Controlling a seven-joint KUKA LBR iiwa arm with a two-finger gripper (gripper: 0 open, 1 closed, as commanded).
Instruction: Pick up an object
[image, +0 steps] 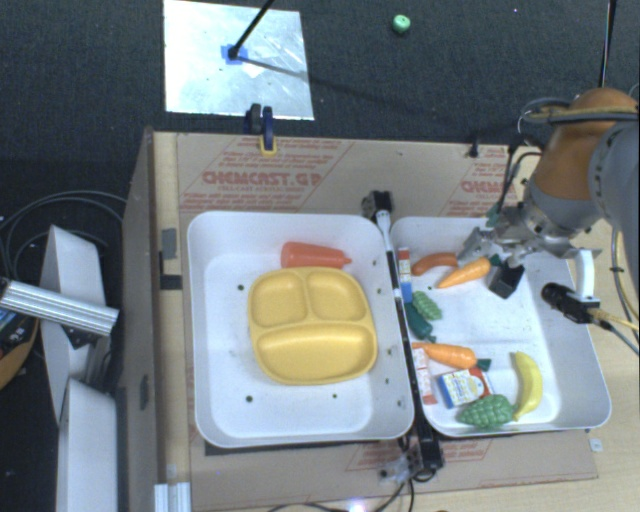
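Observation:
My gripper (493, 262) hangs over the far part of the right bin (560, 345), reaching in from the right. An orange toy carrot (464, 273) lies tilted with its thick end right at the gripper; whether it is gripped is unclear. Just left of it is an orange sausage-shaped piece (432, 263). Nearer the front of this bin lie a second carrot (450, 354), a yellow banana (527, 383), a green bumpy piece (486, 410), a small printed box (460, 385) and a dark green piece (421, 310).
The left bin (225, 300) holds a yellow divided plate (310, 325) and an orange-red piece (315, 255) behind it. A divider rail (398, 320) runs between the bins. A black connector (566, 301) with a cable sticks out beside the arm over the right bin.

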